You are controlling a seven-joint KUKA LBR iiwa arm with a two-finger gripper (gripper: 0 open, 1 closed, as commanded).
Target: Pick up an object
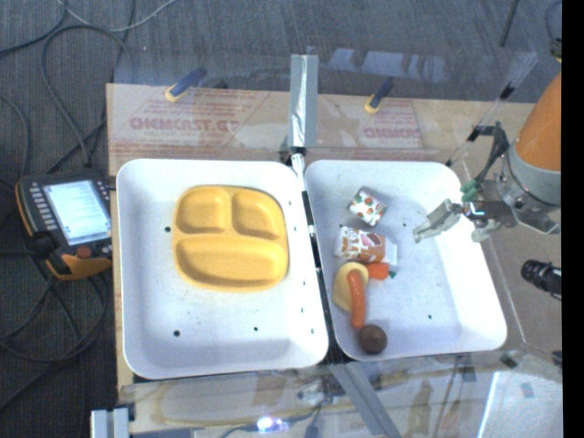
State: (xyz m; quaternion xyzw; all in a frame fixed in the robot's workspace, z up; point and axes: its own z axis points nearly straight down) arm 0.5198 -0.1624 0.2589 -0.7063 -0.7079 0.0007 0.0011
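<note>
- Nearest the camera, in the right bin (474, 322), a dark brown ball (371, 338) lies by the front wall.
- Just beyond it a carrot (358, 301) lies lengthwise, resting against a pale yellow piece (343, 286), with an orange bit (378, 270) at its far end.
- Farther back sit two small printed packets: one (362, 243) just behind the carrot, the other (367, 206) near the bin's far side.
- All six small things cluster in the left half of the right bin, any of them a thing to pick up; none is between the fingers.
- Gripper (433, 224) hangs over the right half of that bin, apart from the cluster, with bare white floor under it; whether its fingers are apart or together, I cannot tell.
- Left bin (146, 336) holds one yellow tray (232, 236) with three compartments, lying flat.
- Two white bins stand side by side on the desk (210, 126), touching along a middle seam; a metal post (303, 99) rises behind the seam.
- Two clamps, one (185, 83) at left and one (379, 96) at right, sit on the desk's far edge.
- Left of the desk a pendant (62, 219) with a lit screen lies on grey carpet (82, 26), cables trailing around it.
</note>
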